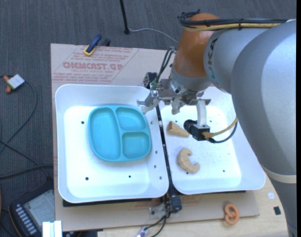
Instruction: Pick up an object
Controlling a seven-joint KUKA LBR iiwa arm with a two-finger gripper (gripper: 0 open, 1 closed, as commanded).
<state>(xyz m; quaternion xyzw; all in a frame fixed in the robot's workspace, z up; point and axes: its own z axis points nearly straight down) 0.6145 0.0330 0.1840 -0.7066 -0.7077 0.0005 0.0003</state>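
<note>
Arm's gripper [176, 111] poised over right bin [249, 179], apparently lining up on the tan wedge [177, 129] just below it; finger opening cannot be told; croissant [188, 161] lies nearer the front, untouched.

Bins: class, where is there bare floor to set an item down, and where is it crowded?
Left bin: a bare strip all around the blue tray. Right bin: bare floor right of the croissant. Crowded: the right bin's upper left, under the end effector, by the wedge.

Arm [239, 58] overhangs right bin [239, 174]; croissant [188, 161] front reachable.
</note>
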